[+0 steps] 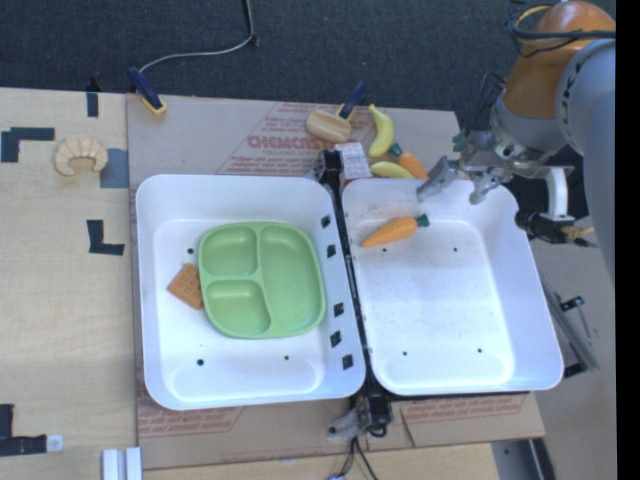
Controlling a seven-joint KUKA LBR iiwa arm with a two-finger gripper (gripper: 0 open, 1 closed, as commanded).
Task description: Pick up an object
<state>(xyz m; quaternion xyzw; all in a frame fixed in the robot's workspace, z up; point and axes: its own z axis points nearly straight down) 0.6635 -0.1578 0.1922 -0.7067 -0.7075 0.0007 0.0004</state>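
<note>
- Carrot (390, 231): small toy, orange body w/ green stub at its right end, lying flat and slightly tilted on the floor of the right bin (520, 298), upper-left part.
- Gripper (455, 183) hangs above the right bin's far rim; fingers spread apart, nothing between them. Carrot sits below-left of it, near but apart, no contact.
- Arm (560, 58), grey w/ orange band, comes in from the right side behind the gripper.
- Right bin: carrot is the sole item; wide bare white floor spreads below the gripper toward the near rim and right wall.
- Divider where the two bins meet runs left of the gripper, just past the carrot's orange tip.
- Left bin (160, 298), well left of the gripper: green divided plate (262, 278) in the middle, orange waffle-like piece (186, 286) tucked at the plate's left edge.
- Beyond the far rim, up-left of the gripper, clutter on the cardboard: banana (380, 131), bread-like roll (327, 125), small white pack (352, 158), another orange toy (408, 163).
- Far left on the surface (60, 298): croissant toy (80, 155), well apart from everything.
</note>
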